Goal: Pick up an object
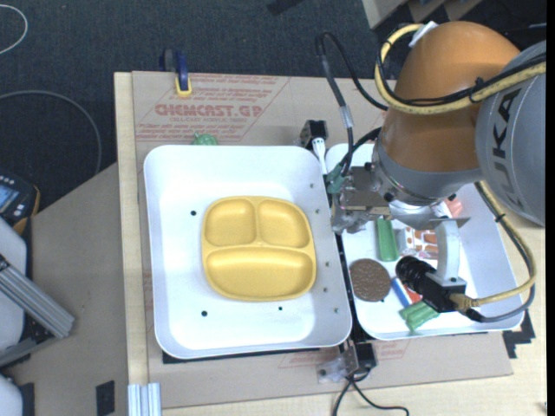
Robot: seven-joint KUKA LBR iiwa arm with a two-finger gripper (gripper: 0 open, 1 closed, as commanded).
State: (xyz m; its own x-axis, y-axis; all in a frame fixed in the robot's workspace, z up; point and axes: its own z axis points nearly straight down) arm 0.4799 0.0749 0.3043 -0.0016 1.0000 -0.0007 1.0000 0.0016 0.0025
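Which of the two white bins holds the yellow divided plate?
The left bin; the yellow plate lies in its middle. The right bin, under the arm, holds small items.

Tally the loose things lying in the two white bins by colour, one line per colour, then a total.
Yellow: 1, the divided plate in the left bin.
Green: 2, a marker and a small block in the right bin.
Brown: 1, a round disc.
Blue: 1, a thin stick.
Total: 5 that can be told apart; the arm hides more.
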